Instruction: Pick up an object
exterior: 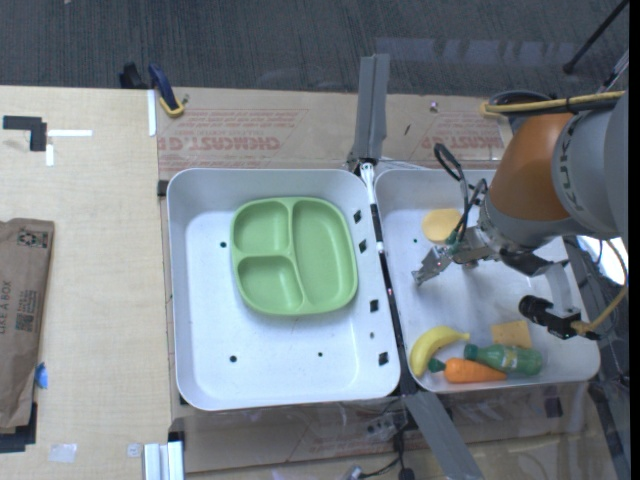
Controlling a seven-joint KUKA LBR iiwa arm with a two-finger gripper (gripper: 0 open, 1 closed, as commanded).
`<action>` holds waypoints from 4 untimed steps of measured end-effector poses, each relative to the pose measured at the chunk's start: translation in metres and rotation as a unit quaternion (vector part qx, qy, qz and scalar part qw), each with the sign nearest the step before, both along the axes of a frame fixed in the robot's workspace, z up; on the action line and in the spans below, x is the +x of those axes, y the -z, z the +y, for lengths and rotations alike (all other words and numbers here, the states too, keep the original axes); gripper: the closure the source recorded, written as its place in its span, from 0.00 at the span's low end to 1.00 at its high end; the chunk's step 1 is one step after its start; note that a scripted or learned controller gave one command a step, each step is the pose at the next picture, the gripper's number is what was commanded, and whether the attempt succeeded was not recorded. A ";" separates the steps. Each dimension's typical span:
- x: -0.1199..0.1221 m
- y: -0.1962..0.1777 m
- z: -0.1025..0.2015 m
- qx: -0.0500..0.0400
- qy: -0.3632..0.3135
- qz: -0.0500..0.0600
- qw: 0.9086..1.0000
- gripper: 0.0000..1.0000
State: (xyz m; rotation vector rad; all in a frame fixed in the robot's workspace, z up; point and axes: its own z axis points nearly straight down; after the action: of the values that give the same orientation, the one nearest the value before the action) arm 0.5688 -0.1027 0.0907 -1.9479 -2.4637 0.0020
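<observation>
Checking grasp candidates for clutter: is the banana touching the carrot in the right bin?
Touching. The camera view shows the banana curling down so that its lower end meets the carrot at the carrot's left tip, with no white bin floor between them.

**One fixed camera, high over the desk**

The single camera looks down at a slant from above. The desk [80,188] sits at middle distance, near enough to make out small items. The left bin [190,298] lies near the frame's centre and the right bin [400,228] beside it toward the right. Dark floor [250,18] runs along the top, so the far side lies there.
</observation>
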 end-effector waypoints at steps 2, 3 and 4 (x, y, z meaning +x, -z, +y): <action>-0.036 0.000 0.007 0.000 0.103 0.001 0.995 0.00; 0.018 0.000 -0.019 -0.001 0.136 0.001 0.991 0.00; 0.090 -0.001 -0.002 -0.001 0.265 0.000 0.964 0.00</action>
State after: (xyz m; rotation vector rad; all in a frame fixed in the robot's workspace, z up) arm 0.6586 -0.1045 0.0919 -2.5322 -1.8604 0.0041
